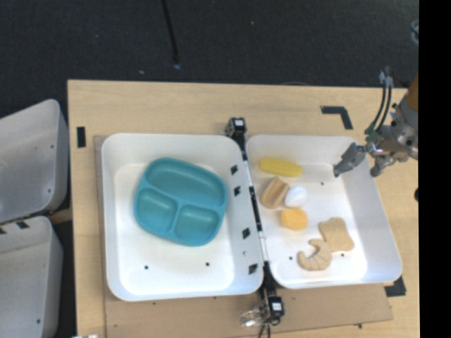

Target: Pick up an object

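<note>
Robot jaws (364,158) over the right bin's (373,220) upper right corner.
Jaws spread wide, holding nothing; yellow oblong piece (280,167) lies well left of them.

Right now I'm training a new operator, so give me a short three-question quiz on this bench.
1. True or false: the teal plate lies in the right bin.
2. Which touches the white egg? A) bread roll B) yellow banana C) teal plate
3. Fill in: the hand hovers near the right bin's ____ right corner.

Key: 1 false, it lies in the left bin. 2 A. 3 upper.
</note>
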`<action>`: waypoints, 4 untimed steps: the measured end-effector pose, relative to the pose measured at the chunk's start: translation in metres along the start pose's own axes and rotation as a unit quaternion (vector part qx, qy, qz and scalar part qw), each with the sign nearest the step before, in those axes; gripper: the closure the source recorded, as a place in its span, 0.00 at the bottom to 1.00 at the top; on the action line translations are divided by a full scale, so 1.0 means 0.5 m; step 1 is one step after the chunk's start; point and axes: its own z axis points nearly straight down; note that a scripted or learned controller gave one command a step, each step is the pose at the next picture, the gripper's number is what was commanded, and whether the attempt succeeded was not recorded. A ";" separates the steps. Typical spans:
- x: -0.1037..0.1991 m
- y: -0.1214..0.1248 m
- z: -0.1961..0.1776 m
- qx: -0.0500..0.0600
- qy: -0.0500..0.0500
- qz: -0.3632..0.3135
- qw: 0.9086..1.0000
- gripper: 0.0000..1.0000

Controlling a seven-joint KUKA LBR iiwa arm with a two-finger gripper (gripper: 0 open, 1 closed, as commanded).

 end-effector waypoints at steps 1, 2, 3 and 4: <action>0.001 0.004 -0.014 -0.006 -0.001 -0.002 1.000 0.00; -0.002 0.002 0.113 -0.003 -0.001 -0.001 1.000 0.00; -0.006 -0.019 0.224 -0.003 -0.001 -0.001 1.000 0.00; -0.008 -0.019 0.330 -0.003 -0.001 0.000 1.000 0.00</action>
